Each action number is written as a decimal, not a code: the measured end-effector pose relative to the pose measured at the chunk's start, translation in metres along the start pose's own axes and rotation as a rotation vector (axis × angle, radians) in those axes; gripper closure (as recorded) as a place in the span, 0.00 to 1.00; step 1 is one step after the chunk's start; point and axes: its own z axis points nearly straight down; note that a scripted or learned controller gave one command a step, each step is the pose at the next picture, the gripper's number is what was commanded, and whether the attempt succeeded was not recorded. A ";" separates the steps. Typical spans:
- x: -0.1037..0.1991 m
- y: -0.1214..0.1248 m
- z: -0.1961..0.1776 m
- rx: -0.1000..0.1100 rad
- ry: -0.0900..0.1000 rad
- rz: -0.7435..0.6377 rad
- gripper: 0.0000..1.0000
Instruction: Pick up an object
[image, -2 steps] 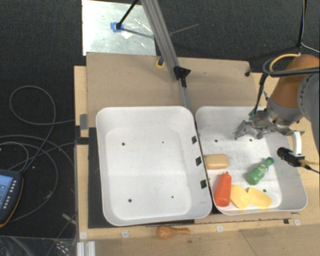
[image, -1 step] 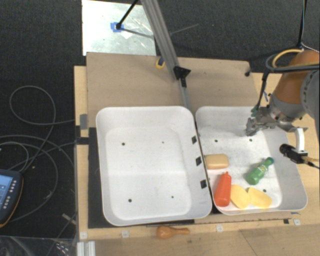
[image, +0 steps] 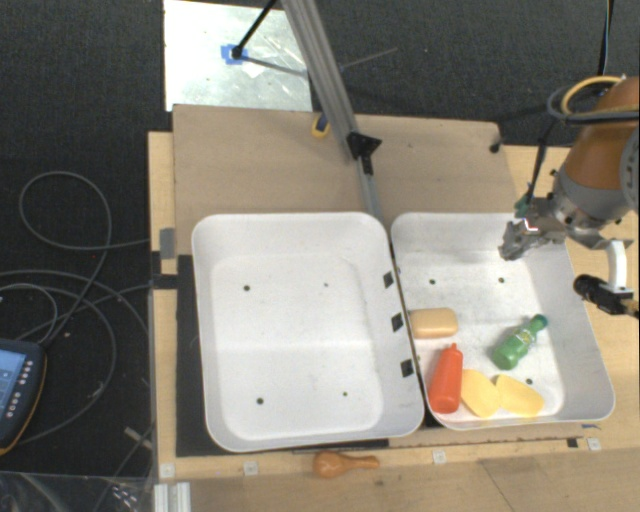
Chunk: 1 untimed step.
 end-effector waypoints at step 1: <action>-0.003 -0.008 -0.055 0.000 -0.001 0.004 1.00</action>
